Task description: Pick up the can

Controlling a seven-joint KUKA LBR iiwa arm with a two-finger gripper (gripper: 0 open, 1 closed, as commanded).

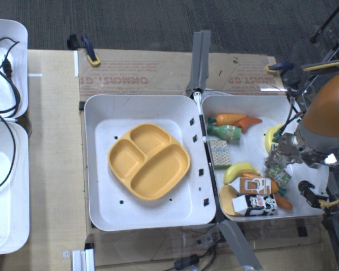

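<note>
The right bin point(254, 103) holds a heap of toy food. A green cylinder with a pale label point(226, 131) lies on its side near the bin's left wall; it looks like the can, though I cannot be sure. My gripper point(277, 158) hangs low over the bin's right half, at the end of the grey arm with its orange band point(327, 114). Just under it lies a shiny greenish item point(278, 174), too small to name. The gripper's tip is hidden among the objects, and nothing is visibly lifted.
The left bin point(96, 151) holds a yellow divided plate point(149, 161). Around the gripper are a banana point(240, 171), a carrot point(230, 118), a checkered block point(219, 152), a yellow piece point(270, 137) and small cartons point(255, 196). A ridge point(200, 145) divides the bins.
</note>
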